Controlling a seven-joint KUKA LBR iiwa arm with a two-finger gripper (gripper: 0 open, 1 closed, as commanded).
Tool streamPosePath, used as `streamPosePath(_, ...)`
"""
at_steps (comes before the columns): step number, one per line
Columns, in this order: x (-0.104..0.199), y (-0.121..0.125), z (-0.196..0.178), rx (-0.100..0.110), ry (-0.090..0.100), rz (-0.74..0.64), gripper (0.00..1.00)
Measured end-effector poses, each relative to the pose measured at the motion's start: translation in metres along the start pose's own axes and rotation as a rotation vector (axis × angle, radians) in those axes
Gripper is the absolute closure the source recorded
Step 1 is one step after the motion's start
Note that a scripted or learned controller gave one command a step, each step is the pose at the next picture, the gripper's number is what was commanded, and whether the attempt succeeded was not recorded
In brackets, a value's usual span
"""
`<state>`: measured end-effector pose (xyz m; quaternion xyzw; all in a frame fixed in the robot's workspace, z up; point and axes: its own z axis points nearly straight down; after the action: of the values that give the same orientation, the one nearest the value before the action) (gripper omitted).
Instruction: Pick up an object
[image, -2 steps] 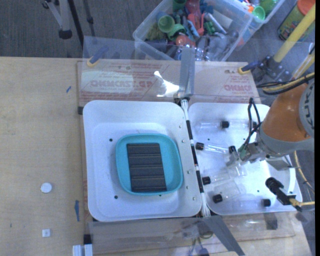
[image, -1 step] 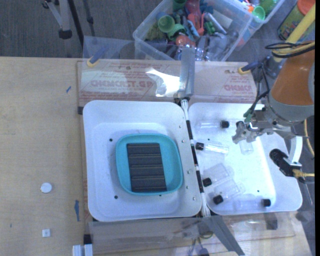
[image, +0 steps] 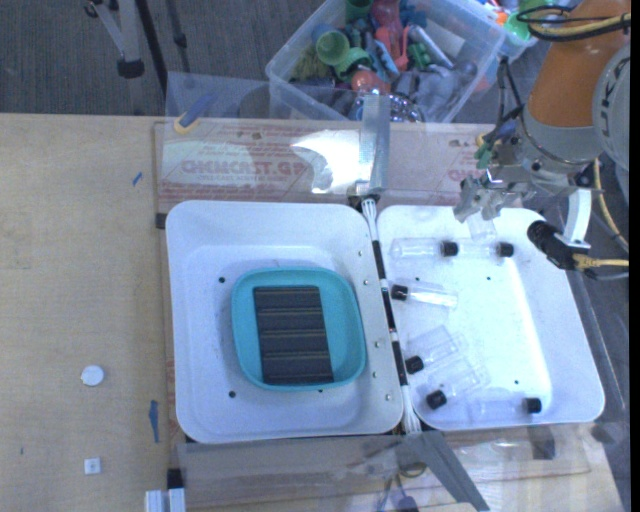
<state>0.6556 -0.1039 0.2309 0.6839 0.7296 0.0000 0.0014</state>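
Gripper (image: 483, 205) of the grey arm with the orange band (image: 572, 75) hung over the far edge of the right shallow white bin (image: 560, 330); whether it was released or clenched could not be told. Nothing was seen in its grasp. Below it, a clear plastic tube with a black cap (image: 425, 247) lay near the far wall of that bin. A 2nd clear tube (image: 425, 294) lay just beside the divider between the 2 bins, and more clear tubes with black caps (image: 440, 360) lay toward the near wall. Within the left shallow white bin (image: 200, 250) sat a teal rounded-square plastic dish (image: 345, 330) that held a dark ribbed rectangular block (image: 292, 335). Beyond the bench stood a clear plastic tub of mixed coloured items (image: 385, 50). On the tan tabletop (image: 70, 250) lay a small white disc (image: 92, 376).
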Motion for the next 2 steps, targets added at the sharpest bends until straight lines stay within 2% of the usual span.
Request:
streamPosePath(1, 0.003, 0.012, -0.005, -0.002, -0.001, 0.066, 1.00)
streamPosePath(2, 0.004, 0.013, -0.015, -0.006, -0.004, 0.062, 1.00)
